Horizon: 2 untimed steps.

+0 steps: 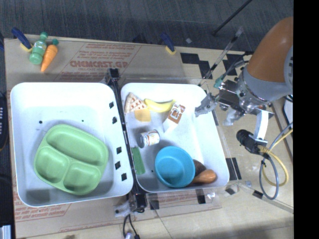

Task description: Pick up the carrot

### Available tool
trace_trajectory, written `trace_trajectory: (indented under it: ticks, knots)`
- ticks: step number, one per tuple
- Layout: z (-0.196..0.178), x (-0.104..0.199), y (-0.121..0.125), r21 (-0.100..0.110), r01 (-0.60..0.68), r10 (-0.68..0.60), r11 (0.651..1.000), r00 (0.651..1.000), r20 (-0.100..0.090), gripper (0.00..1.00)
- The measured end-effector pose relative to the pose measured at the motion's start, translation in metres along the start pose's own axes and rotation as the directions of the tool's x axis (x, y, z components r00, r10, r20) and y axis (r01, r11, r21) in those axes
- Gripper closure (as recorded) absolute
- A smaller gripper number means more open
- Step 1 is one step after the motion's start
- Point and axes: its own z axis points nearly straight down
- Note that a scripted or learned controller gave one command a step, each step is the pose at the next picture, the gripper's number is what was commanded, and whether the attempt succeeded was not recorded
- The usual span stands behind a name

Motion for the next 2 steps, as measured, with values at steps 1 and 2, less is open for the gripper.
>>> trace_trajectory:
  ticks: [1, 2]
  knots:
    - [0.125, 0.067, -0.023, 0.012, -0.045, 0.045, 0.999, 0.999, -0.003, 0.00]
    - [0.038, 0.016, 0.040, -0.008, -0.052, 0.052, 0.999, 0.999, -0.001, 0.00]
